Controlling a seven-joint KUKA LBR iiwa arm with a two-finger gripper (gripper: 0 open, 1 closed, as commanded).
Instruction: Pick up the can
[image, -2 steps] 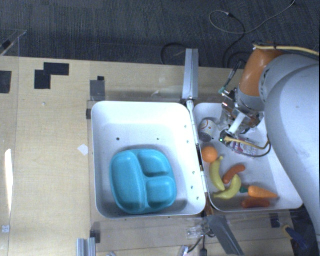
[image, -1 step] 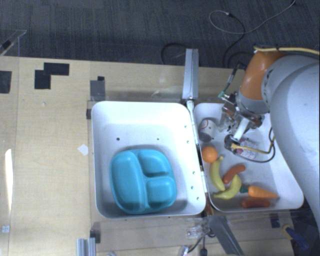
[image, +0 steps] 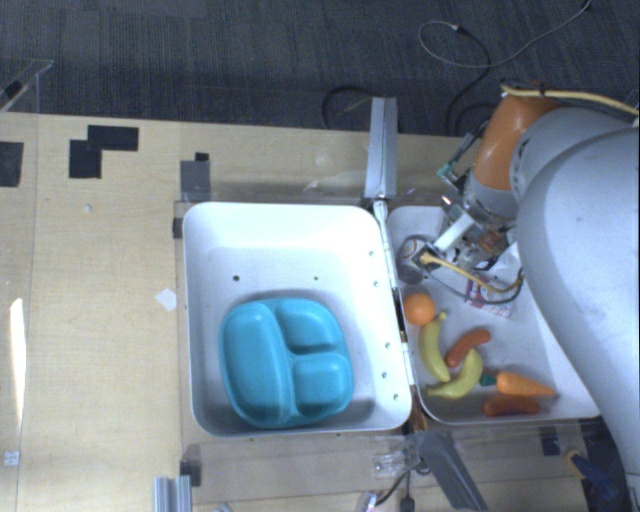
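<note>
Dark carpet is seen behind a light wooden tabletop. A big grey arm is reached in from the right, and much of the right bin is covered by it. The left bin is taken up by a blue tray with three parts.

In the near half of the right bin some toy food is piled close together: a yellow banana, a carrot, a red sausage and a small orange.

A small dark round thing, judged to be the can, is tucked in the far left corner of the right bin, close to the wall. The jaws are held right beside it, just above the orange. It cannot be told if the jaws are wide or narrow, or if the can is between them.

Some things could go wrong. The can is so near the corner that one jaw could be blocked by the bin wall. The can is round, so it could be knocked over or rolled away if it is pushed from one side. The orange could be bumped too. Loose wires are hung near the jaws and could be caught.
</note>
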